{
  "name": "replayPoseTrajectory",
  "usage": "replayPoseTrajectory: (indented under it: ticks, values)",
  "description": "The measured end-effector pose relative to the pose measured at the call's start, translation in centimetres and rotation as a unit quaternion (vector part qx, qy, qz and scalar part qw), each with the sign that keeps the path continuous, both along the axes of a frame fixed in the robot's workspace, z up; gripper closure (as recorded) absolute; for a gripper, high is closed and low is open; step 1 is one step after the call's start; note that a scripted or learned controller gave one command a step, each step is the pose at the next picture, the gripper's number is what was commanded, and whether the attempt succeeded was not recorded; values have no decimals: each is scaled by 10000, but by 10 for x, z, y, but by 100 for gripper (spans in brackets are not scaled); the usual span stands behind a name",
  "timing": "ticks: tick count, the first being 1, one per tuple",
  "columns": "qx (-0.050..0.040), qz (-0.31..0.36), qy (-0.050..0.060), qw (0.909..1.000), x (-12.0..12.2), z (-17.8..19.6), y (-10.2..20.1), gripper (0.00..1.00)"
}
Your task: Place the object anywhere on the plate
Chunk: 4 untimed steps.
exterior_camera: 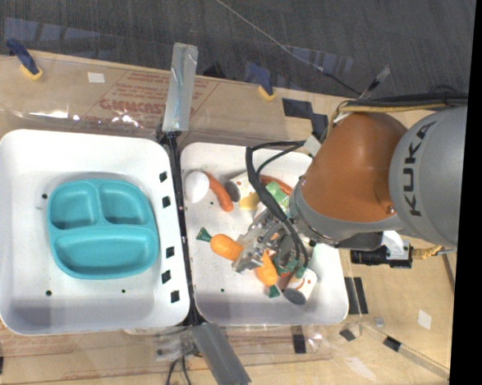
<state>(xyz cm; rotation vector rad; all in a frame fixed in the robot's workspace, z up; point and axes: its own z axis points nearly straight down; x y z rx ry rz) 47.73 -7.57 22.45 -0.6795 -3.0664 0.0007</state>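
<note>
A teal plate (103, 226) with three compartments lies in the left bin (11, 237). The right bin (217, 297) holds a white egg (197, 185), an orange carrot (219, 193), another orange piece (226, 246) with a green end, and several small toys. My gripper (257, 250) hangs low over the middle of the right bin, right beside the orange piece and an orange item (268, 270) just below it. The arm's orange band (353, 175) and cables cover the bin's right part.
A black divider (177, 224) runs between the two bins. A grey tape strip (180, 89) stands behind them. A white and green cylinder (296, 286) lies at the right bin's front right. Cardboard bench surface surrounds the bins.
</note>
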Motion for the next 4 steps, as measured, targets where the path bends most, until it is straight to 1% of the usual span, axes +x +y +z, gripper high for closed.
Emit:
replayPoseTrajectory:
  ticks: [1, 2, 3, 4]
  values:
    - [5, 244, -15, 9997, 39, 26, 52, 100]
    - [-3, 1548, -2, 9879, 87, -3, 6, 100]
    - [15, 1818, 2, 9833, 110, -34, 83, 100]
    - [4, 1802, -4, 9836, 111, -33, 80, 0]
